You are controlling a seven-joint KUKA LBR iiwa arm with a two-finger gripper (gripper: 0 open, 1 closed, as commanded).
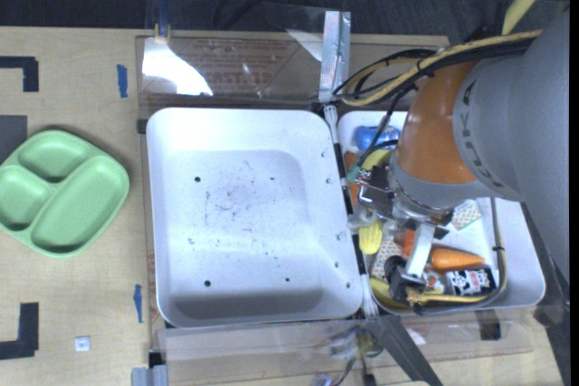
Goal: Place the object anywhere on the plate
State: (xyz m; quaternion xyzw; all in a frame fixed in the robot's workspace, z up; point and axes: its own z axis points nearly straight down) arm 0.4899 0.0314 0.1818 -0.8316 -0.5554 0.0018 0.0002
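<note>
The green divided plate [61, 192] lies on the wooden bench at the far left, outside both bins. My gripper [412, 263] is lowered into the right bin [528, 283], among a pile of small items. An orange carrot-shaped toy [458, 258] lies just to its right, and a yellow piece [370, 239] just to its left. A curved yellow item [395, 289] sits below the gripper tip. The arm's orange band and grey body hide much of this bin. I cannot make out anything held in the gripper.
The left white bin [244, 203] lies between the plate and the right bin. A blue item [366, 138] and a black-and-white packet [467, 282] also lie in the right bin. Clear plastic walls stand behind the bins.
</note>
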